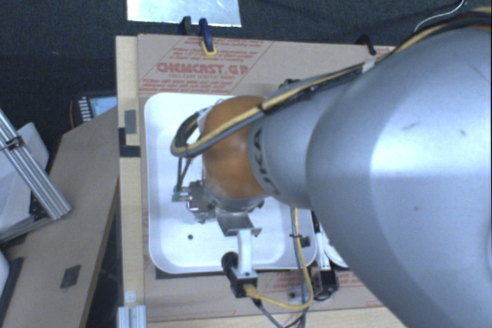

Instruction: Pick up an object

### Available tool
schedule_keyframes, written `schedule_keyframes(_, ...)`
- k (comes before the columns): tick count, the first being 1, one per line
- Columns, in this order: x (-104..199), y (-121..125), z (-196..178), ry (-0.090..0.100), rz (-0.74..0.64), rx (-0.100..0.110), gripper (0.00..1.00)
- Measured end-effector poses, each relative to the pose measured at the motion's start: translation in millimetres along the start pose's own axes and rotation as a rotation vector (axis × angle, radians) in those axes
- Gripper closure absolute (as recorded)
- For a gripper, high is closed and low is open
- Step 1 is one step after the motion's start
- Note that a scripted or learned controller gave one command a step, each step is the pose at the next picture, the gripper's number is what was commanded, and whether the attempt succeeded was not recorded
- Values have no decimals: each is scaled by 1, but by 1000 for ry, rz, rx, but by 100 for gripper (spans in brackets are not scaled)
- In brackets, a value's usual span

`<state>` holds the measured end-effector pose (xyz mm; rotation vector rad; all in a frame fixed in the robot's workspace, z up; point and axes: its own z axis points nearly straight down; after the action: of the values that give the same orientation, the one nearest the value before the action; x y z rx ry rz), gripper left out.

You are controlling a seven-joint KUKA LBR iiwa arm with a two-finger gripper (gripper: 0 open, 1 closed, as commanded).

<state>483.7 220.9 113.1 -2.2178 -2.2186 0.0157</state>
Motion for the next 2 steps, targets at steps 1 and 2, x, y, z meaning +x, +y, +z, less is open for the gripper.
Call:
schedule_keyframes(1,14,39,-65,7,-3,-17,100)
schedule_keyframes(2,-82,44,-41,-1,9,-8,100)
